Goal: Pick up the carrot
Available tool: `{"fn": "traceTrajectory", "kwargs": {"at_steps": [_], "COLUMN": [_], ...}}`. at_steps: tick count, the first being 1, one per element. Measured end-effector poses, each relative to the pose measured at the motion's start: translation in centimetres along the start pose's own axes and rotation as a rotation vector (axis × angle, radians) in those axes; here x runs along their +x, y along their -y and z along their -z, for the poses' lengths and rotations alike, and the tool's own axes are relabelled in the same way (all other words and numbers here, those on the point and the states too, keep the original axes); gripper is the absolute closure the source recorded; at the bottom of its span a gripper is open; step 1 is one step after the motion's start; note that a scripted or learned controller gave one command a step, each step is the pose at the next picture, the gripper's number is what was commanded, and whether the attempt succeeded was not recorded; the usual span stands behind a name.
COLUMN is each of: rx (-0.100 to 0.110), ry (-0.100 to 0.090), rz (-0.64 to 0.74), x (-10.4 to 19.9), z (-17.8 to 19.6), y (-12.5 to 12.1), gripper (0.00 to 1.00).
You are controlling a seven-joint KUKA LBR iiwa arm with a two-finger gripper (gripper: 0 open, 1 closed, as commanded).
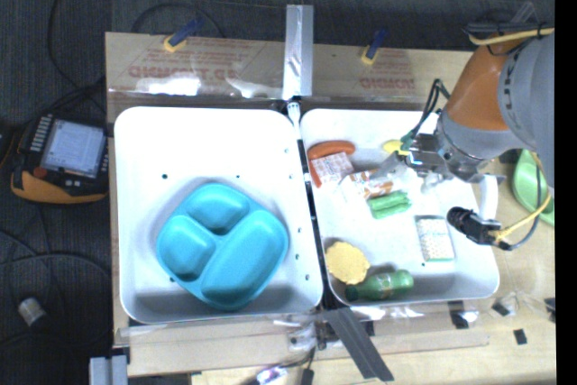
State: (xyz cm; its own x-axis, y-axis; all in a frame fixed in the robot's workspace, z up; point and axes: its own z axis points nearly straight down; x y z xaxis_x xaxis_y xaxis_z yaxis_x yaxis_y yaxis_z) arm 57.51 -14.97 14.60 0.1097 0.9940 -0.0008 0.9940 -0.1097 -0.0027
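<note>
— At far-left corner of right bin [464, 270]: carrot [332, 147], orange, lying flat, touching a red-white packet [332, 167].
— Handling?
— Judged light, stiff, smooth; liable to roll. Best taken crosswise at mid-length.
— Pincer [424, 160]?
— Over bin's far-right part, apart from carrot. Open or closed: cannot tell.

Two white bins [135, 221] are seen on a tan tabletop [532, 248]. A sky-blue divided plate [221, 243] is shown in the bin at 9 o'clock. In the other bin, an orange-red carrot [330, 149], a bright green packet [389, 205], a golden-yellow cookie [346, 261] and a dark green bottle [380, 285] are seen. The arm [500, 95] is coloured grey and orange.
</note>
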Motion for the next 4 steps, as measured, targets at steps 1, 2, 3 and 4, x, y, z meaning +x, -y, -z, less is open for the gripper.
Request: {"fn": "traceTrajectory", "kwargs": {"at_steps": [1, 2, 3, 4], "rx": [0.001, 0.001, -0.002, 0.006], "ry": [0.004, 0.005, 0.004, -0.012], "rz": [0.046, 0.046, -0.021, 0.122], "x": [-5.3, -5.3, -5.8, -4.2], "z": [-1.6, -1.6, 1.0, -5.5], "y": [-3.3, -3.3, -10.1, -10.2], "gripper": [0.00, 0.00, 0.00, 0.00]}}
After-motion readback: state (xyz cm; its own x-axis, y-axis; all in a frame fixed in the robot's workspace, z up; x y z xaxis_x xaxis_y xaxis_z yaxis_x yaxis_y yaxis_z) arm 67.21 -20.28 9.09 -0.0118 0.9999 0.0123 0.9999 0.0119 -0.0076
